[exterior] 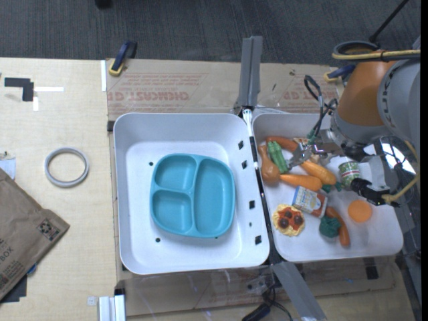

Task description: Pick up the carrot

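**Gripper low over the crowded right bin**

We see the gripper (304,154) down among toy foods in the right bin (391,243), its tips just above the carrot (301,181), which lies tilted near the bin's left wall. A pizza slice (289,220) sits toward the near edge, an orange ball (360,210) toward the right. In the left bin (127,199) rests a blue divided plate (194,195), centred.

Glossy blue plastic tray (194,196); smooth white plastic bins (134,179); matt wooden bench (60,112).
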### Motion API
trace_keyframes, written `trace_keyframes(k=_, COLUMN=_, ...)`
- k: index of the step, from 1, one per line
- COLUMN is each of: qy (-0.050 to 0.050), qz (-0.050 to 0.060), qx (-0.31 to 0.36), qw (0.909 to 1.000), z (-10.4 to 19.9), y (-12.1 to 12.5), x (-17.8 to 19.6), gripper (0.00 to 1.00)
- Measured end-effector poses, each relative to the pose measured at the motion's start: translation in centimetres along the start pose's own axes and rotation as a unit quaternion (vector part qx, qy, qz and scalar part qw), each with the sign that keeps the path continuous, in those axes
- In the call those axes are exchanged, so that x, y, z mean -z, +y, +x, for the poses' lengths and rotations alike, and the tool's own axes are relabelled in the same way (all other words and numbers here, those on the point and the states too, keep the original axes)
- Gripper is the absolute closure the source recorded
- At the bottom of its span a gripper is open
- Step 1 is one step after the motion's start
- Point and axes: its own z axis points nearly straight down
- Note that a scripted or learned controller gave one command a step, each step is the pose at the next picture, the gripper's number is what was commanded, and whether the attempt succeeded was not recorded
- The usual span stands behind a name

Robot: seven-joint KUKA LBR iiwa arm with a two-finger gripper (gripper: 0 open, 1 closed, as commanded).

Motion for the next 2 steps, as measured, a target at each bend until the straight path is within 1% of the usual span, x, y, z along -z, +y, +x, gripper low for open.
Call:
trace_keyframes(k=1, qy=0.000, qz=0.001, qx=-0.002, qw=1.0000, z=-0.1, y=-0.1, x=0.8, gripper=1.00)
trace_keyframes(k=2, qy=0.001, qz=0.003, qx=-0.050, qw=0.9988, z=6.2, y=3.7, x=9.7, gripper=1.00)
